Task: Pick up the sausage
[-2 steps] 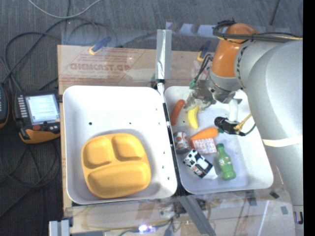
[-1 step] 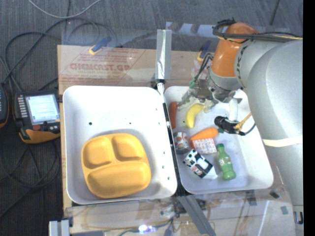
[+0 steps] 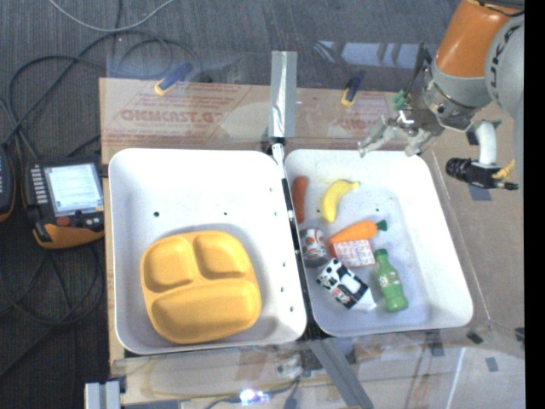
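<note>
Sausage (image 3: pixel 300 198), slim reddish-brown link, lies tight against the left wall of the right white bin (image 3: pixel 443 228), beside the yellow banana (image 3: pixel 338 198). Gripper (image 3: pixel 393 135) hovers spread and empty over the far rim. You risk a finger striking the wall, or a slip.

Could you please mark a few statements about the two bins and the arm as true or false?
1. The sausage lies in the right bin, along its left wall. True.
2. The yellow tray sits in the right bin. False: it is in the left bin.
3. The gripper holds the sausage. False: it hovers at the right bin's far edge, apart from it.
4. The green bottle lies near the carrot. True.
</note>
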### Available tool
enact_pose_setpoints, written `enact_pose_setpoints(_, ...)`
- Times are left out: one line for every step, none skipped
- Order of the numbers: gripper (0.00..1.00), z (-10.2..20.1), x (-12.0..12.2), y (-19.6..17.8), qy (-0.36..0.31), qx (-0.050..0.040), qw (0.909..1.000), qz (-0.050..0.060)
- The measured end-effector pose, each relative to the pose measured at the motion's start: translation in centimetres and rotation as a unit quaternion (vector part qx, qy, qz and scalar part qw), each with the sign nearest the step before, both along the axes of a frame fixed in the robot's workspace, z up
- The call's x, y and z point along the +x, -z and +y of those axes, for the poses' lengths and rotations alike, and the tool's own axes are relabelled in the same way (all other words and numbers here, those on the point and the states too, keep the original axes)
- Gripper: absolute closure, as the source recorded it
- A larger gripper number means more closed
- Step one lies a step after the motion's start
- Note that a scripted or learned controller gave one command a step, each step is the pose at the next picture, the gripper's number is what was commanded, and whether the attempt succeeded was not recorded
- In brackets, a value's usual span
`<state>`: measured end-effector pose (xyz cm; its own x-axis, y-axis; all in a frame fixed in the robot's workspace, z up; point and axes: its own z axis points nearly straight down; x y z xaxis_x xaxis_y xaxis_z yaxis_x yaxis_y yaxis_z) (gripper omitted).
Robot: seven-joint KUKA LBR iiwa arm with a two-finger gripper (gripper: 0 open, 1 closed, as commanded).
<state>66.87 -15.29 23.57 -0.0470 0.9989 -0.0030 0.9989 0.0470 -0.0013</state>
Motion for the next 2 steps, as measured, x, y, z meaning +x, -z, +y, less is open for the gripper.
enact_pose_setpoints(0.00,4.49,-1.42,13.36,-0.045,0.0016,0.9990,0.001)
enact_pose_setpoints(1.00,4.50,-1.82,12.93,-0.044,0.0042,0.9990,0.011)
